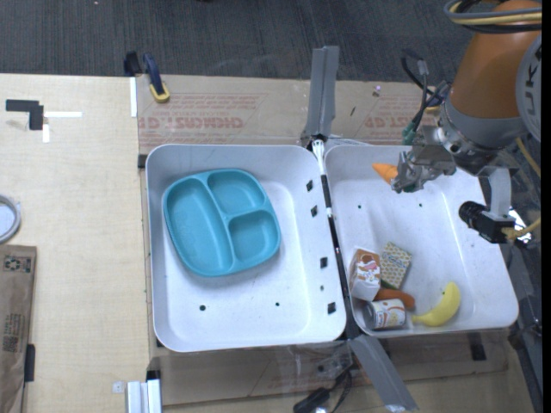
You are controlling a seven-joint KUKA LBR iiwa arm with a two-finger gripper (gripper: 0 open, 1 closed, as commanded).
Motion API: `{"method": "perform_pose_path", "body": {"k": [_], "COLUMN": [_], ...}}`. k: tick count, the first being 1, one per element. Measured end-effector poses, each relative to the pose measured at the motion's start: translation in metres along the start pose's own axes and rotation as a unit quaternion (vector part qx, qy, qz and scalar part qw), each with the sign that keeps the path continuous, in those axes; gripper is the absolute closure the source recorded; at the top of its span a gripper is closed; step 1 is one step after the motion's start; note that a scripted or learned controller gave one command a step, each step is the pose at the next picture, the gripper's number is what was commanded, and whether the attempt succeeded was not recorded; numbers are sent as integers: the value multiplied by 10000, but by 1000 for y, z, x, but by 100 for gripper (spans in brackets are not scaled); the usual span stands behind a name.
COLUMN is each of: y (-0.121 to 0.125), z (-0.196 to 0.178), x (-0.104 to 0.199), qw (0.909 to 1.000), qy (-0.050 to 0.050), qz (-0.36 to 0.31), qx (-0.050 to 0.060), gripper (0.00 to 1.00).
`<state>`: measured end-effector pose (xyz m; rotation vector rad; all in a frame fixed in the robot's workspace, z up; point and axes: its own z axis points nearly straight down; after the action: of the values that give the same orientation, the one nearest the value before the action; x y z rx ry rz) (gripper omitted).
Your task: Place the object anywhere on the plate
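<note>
Several items are clustered at the right bin's (482, 317) near edge: a banana (439, 306), a can (385, 315), small cartons. The blue plate (222, 222) is seen in the left bin (172, 317). Farther back, an orange object (385, 171) is touched by the gripper (410, 179); its grip cannot be judged.

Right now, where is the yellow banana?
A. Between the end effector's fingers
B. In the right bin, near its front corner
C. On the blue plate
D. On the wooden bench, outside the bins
B. The banana lies in the right bin near its front right corner, beside a small can, far from the blue plate in the left bin.
</note>
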<state>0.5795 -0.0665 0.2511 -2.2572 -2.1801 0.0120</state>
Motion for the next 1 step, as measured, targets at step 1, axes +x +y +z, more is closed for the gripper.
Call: {"method": "perform_pose_path", "body": {"k": [1], "y": [32], "z": [33], "x": [51], "qw": [9960], "qy": [2], "qz": [-890], "qx": [-5], "gripper": [100]}}
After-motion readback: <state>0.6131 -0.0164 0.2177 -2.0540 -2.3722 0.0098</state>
